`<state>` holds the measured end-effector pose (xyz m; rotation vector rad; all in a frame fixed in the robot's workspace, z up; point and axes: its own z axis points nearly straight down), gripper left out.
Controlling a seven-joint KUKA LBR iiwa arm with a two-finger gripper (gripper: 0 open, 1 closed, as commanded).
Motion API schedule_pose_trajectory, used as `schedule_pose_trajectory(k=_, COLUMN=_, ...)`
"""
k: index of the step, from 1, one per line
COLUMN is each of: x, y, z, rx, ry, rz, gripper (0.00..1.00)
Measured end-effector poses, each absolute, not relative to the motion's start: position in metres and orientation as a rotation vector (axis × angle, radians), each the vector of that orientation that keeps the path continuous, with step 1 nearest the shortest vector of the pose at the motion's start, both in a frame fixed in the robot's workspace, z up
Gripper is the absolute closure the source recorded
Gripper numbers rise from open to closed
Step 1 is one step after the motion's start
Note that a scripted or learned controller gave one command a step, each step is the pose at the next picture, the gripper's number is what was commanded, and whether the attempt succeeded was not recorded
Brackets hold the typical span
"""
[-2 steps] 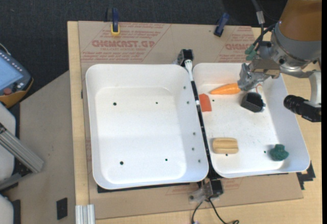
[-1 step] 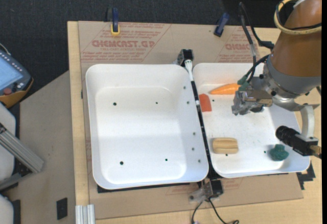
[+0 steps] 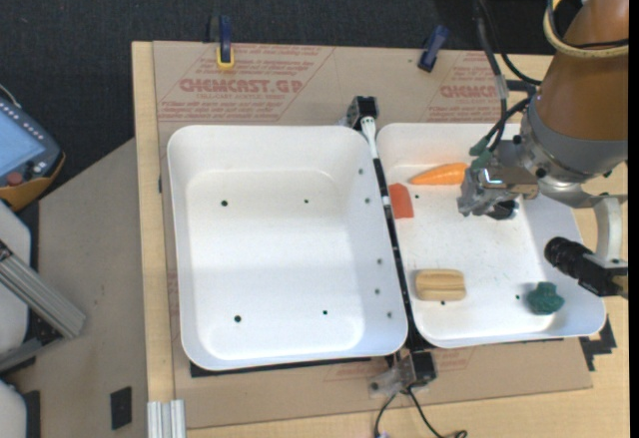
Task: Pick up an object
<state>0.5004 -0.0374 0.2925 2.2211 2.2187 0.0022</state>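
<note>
Gripper (image 3: 487,195) hangs low over the right bin (image 3: 499,321), just beside the right end of the orange carrot-shaped piece (image 3: 439,174); whether the fingers stand wide or narrow I cannot tell, and nothing shows between them. Likely target is the carrot, which lies at the bin's far wall with a small red block (image 3: 400,201) near its left end; a descent this far off-centre risks catching only the end and skidding it along the wall. The tan block (image 3: 440,284) and green lump (image 3: 544,298) sit well apart toward the near edge, so a miss here probably closes on air.
</note>
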Motion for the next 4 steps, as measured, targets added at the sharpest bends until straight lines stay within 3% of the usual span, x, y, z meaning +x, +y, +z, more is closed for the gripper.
schedule_pose_trajectory(k=1, x=0.501, y=-0.037, z=0.303, rx=2.22, ry=2.217, rz=0.004, gripper=1.0)
schedule_pose_trajectory(k=2, x=0.478, y=-0.003, z=0.265, rx=2.222, ry=2.23, rz=-0.006, gripper=1.0)
schedule_pose_trajectory(k=3, x=0.481, y=0.048, z=0.384, rx=2.209, ry=2.223, rz=0.02, gripper=1.0)
schedule_pose_trajectory(k=4, x=0.479, y=0.101, z=0.378, rx=2.215, ry=2.227, rz=0.005, gripper=1.0)
